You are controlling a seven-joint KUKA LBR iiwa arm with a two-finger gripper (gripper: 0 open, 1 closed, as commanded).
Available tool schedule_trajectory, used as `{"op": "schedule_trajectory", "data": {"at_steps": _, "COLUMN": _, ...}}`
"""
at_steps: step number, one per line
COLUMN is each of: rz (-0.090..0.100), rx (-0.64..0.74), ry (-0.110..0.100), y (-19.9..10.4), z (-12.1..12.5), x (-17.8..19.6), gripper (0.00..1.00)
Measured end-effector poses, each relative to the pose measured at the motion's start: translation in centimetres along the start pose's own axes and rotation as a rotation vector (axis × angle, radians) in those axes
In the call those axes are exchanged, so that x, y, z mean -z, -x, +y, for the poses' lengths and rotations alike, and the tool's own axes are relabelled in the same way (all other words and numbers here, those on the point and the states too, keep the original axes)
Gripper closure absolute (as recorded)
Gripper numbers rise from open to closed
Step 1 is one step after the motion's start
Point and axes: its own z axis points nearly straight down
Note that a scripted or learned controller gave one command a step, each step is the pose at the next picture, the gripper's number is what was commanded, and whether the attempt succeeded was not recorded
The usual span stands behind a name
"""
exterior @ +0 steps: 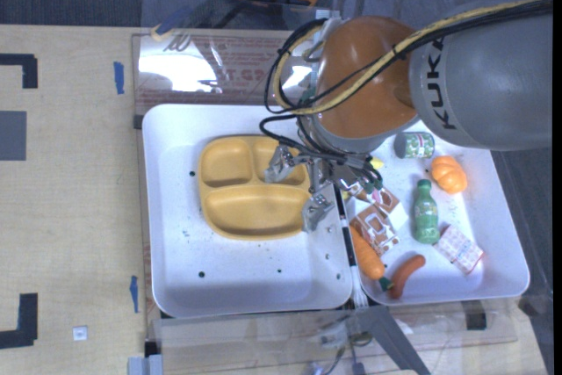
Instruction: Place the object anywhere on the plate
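tool (299, 189) at plate (237, 211) right rim

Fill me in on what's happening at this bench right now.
A grey KUKA arm reaches in from the right, its pincer hanging low over the right edge of the yellow divided plate in the left bin. Nothing is visibly held. The right bin holds the toy foods: a carrot, a sausage, a green bottle, an orange fruit, a can and a wrapped snack. No item lies on the plate.
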Motion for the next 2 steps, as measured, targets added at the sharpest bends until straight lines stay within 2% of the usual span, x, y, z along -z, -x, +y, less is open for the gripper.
{"op": "schedule_trajectory", "data": {"at_steps": 1, "rz": -0.030, "rx": -0.310, "ry": -0.004, "y": 4.1, "z": 0.8, "x": -5.1, "gripper": 0.00}}
{"op": "schedule_trajectory", "data": {"at_steps": 2, "rz": -0.003, "rx": -0.243, "ry": -0.001, "y": 5.4, "z": 2.0, "x": 3.0, "gripper": 0.00}}
